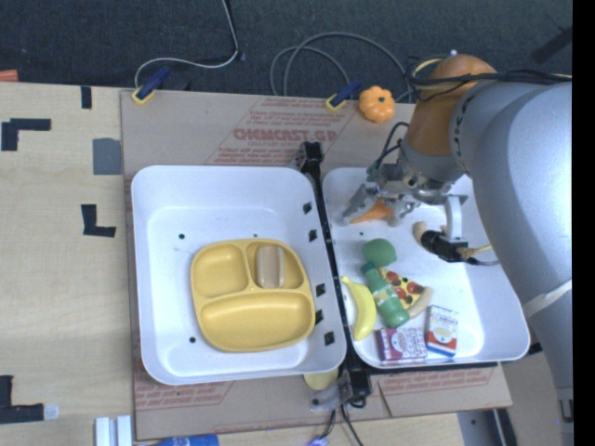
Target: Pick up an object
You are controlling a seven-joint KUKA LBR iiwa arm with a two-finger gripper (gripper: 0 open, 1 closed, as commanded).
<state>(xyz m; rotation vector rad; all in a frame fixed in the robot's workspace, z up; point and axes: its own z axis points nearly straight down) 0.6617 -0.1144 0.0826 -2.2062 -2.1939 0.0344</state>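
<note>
My gripper hangs low over the back left part of the right bin. Its fingers stand open, spread to either side of a small orange piece that lies on the bin floor between them. I cannot tell whether they touch it. In front of the gripper lie a green round-topped bottle, a yellow banana, a pizza-slice toy, a red and white box and a small carton.
The left bin holds a yellow divided plate with a tan piece in its upper right compartment. A small orange pumpkin sits on the cardboard behind the right bin. The grey arm covers the right bin's far right side.
</note>
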